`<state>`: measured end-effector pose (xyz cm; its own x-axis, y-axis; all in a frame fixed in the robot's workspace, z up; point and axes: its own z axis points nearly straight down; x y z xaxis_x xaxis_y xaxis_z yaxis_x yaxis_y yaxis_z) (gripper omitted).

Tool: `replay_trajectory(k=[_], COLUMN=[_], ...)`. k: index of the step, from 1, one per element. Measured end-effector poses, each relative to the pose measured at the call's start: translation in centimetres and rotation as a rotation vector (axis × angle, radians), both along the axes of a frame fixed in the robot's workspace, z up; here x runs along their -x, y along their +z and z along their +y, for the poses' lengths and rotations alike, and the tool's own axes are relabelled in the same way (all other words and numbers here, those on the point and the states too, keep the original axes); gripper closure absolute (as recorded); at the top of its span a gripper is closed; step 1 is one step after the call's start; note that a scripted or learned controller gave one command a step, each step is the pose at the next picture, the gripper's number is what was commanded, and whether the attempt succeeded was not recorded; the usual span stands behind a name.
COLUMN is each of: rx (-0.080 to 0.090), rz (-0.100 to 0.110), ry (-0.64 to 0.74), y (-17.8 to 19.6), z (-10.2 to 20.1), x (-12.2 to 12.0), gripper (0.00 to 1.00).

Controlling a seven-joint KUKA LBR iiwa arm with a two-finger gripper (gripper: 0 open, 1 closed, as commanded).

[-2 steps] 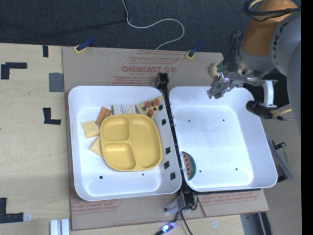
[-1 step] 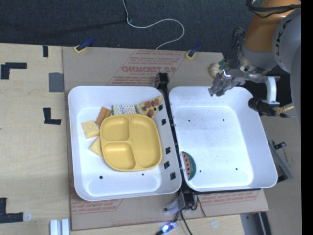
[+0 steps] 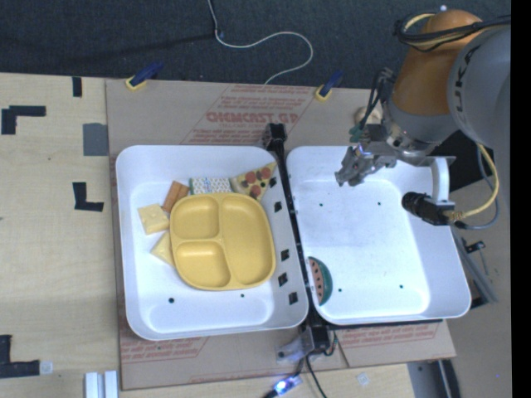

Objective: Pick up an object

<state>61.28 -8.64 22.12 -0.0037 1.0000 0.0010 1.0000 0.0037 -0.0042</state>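
My gripper [image 3: 352, 175] hangs over the far edge of the right bin [image 3: 373, 222], fingers pointing down and left, with nothing visible between them. A watermelon slice toy [image 3: 320, 278] lies at the right bin's near left corner, well away from the gripper. In the left bin [image 3: 141, 222] a yellow divided plate [image 3: 222, 240] lies on top of several small toy foods: a pizza slice [image 3: 255, 180], a brown cracker [image 3: 174, 196], a pale square cracker [image 3: 153, 218] and a patterned piece [image 3: 209, 186].
The bins' shared black divider [image 3: 286, 222] runs between them. A black cylindrical fitting [image 3: 423, 206] on the arm hangs over the right bin's right side. Cardboard lies under both bins, and a white cable [image 3: 265, 44] trails at the back.
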Motion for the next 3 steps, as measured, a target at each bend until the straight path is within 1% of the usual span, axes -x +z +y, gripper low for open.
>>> replay_trajectory(k=[1, 2, 3], rx=[0.0, -0.001, 0.001], rz=[0.0, 0.0, 0.001], ry=[0.001, 0.001, 0.0], y=[0.0, 1.2, 0.2], z=[4.7, 8.5, 11.6], x=[2.5, 6.2, 8.4], gripper=[1.0, 1.0, 1.0])
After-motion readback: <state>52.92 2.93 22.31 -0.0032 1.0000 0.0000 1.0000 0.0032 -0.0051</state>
